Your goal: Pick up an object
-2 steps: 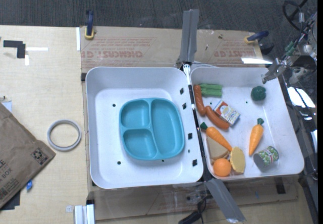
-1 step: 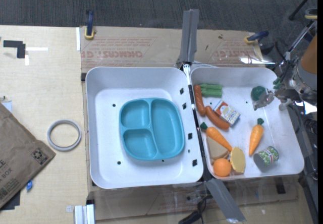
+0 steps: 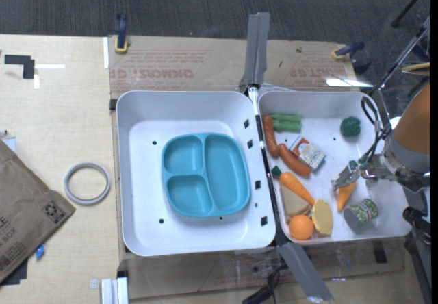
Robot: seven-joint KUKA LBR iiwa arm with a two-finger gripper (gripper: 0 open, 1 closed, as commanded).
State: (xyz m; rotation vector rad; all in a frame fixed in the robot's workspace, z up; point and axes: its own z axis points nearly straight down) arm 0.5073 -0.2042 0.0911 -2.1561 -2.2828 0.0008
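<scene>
My gripper hangs low over the right side of the right bin, reaching in from the right. A small orange carrot piece lies right under its tip, touching or nearly touching it. Just below that lies a grey-green can. To the left in the same bin are a long carrot, a small printed box, a reddish sausage, green beans, a dark green ball, an orange and a pale yellow piece.
The left bin holds a blue divided plate. A grey tape ring and a brown carton lie on the bench to the left. A grey divider bar stands between the bins at the back.
</scene>
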